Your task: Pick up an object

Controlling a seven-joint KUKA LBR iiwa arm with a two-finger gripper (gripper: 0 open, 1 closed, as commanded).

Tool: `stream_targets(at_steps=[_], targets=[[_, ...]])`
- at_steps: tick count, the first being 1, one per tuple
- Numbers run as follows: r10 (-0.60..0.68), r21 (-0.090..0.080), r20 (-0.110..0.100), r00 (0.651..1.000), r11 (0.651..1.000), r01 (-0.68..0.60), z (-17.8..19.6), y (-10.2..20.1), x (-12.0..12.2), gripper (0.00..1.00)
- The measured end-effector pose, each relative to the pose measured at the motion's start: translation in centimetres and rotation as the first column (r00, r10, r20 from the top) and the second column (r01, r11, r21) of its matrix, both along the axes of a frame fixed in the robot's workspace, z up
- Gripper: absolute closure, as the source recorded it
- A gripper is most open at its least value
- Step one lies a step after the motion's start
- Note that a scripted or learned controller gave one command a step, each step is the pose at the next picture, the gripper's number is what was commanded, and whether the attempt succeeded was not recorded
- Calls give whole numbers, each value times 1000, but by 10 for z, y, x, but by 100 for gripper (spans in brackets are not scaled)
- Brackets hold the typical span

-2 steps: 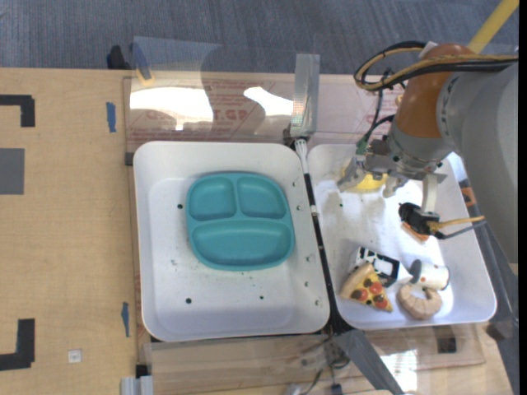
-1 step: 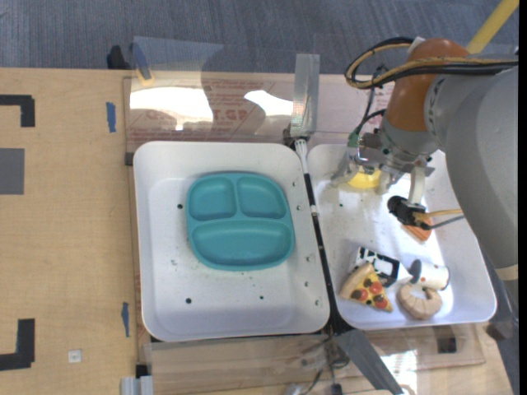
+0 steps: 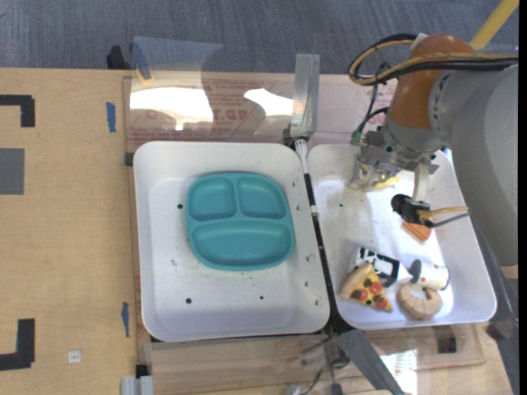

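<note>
Grey arm [image 3: 469,122] comes in from view-right, bent over the far end of the view-right shallow white bin [image 3: 344,220]. The orange band [image 3: 422,76] sits high and the wrist points down & slightly toward view-left. Gripper [image 3: 375,175] hangs over the bin's far corner, near the wall btwn the two bins. From this angle can't tell how wide it stands, or whether it touches the bin floor. Nothing seen held in it.

Pickable things are mostly at the near end of the same bin, well apart from the gripper:
- toy pizza slice w/ red and yellow topping [image 3: 367,288], lying flat near the divider
- small black-and-white piece [image 3: 381,263], just behind the pizza slice and touching or nearly so
- tan ring-shaped pastry toy [image 3: 418,301], beside the pizza slice on the view-right
- short white cylinder [image 3: 436,278], just behind the pastry toy
- small orange wedge [image 3: 418,231], mid-bin, nearest to the gripper but clear of it

View-left shallow white bin [image 3: 156,245] holds a teal three-compartment plastic plate [image 3: 240,220], flat, approx centred.
</note>
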State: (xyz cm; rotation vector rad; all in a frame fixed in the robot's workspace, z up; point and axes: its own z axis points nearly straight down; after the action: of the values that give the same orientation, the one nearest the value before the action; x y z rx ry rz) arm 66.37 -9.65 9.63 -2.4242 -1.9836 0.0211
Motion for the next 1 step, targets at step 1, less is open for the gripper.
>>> stream_targets(at_steps=[1], targets=[[1, 0, 0, 1000, 1000, -1, 0, 1, 0, 0]])
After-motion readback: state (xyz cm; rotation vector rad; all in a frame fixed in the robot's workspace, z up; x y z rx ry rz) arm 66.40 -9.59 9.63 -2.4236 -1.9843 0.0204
